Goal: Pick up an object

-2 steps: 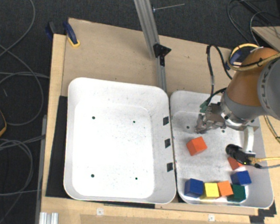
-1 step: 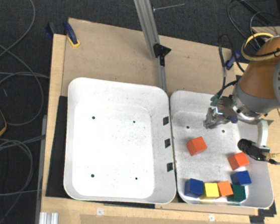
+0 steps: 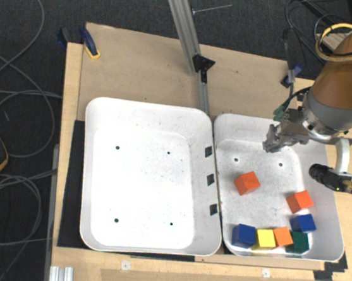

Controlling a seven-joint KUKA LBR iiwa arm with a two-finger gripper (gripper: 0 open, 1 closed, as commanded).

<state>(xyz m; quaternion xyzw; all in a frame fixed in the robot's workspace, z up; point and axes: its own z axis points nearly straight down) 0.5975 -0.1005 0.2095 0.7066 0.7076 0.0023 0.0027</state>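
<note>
Gripper (image 3: 275,142): finger gap unreadable | nearest target: 1 orange cube (image 3: 246,183), below-left, apart | right bin (image 3: 228,131)

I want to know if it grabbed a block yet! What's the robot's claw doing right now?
Two-finger gripper: above the far end of the right white bin; open or shut cannot be told, and no block is seen in it.

Two bins side by side on bench (image 3: 173,60), blocks (image 3: 272,236) in right bin (image 3: 228,127), near its front edge
</note>
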